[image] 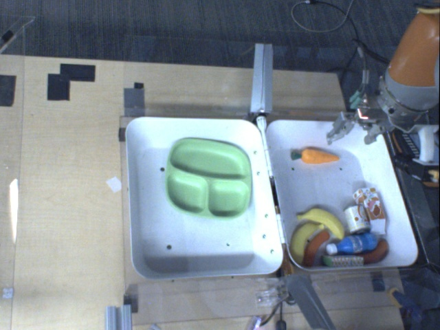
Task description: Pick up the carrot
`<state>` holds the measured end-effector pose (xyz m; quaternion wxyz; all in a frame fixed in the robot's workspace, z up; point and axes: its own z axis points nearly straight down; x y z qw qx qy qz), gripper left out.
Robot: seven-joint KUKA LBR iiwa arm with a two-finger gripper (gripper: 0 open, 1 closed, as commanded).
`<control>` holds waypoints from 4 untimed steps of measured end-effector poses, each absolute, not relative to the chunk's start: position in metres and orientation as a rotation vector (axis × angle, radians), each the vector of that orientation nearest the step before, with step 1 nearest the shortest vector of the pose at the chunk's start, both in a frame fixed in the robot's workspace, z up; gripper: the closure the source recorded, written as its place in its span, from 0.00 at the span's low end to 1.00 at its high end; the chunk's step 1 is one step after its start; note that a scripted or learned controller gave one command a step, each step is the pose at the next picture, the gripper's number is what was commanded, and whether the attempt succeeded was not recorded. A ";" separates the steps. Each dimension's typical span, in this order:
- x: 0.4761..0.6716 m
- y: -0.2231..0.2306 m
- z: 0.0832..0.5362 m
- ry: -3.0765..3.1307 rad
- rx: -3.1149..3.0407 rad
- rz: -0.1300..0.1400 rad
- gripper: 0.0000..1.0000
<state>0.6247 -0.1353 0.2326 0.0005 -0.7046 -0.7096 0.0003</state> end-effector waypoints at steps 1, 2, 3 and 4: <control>0.649 -0.108 0.104 -2.065 -2.389 -0.021 0.00; 0.669 -0.110 0.095 -2.218 -2.217 0.016 0.00; 0.645 -0.088 0.087 -2.405 -2.032 -0.006 0.00; 0.646 -0.095 0.087 -2.755 -1.511 0.002 0.00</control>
